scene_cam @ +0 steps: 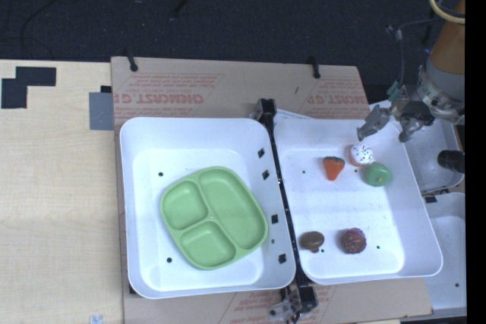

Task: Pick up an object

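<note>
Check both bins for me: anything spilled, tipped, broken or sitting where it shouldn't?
Nothing stands out. The green divided plate lies flat in the left bin. Five small items sit apart on the right bin's floor. The gripper hovers over its upper right corner.

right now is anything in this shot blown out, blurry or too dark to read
Camera view: the white bins glare bright but keep their edges; the floor beyond the bench is nearly black; the gripper is soft and grainy; the small toys, such as the orange one, lack fine detail.

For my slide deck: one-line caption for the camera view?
Tool poised over right bin of toy foods; green divided plate in left bin.
</note>
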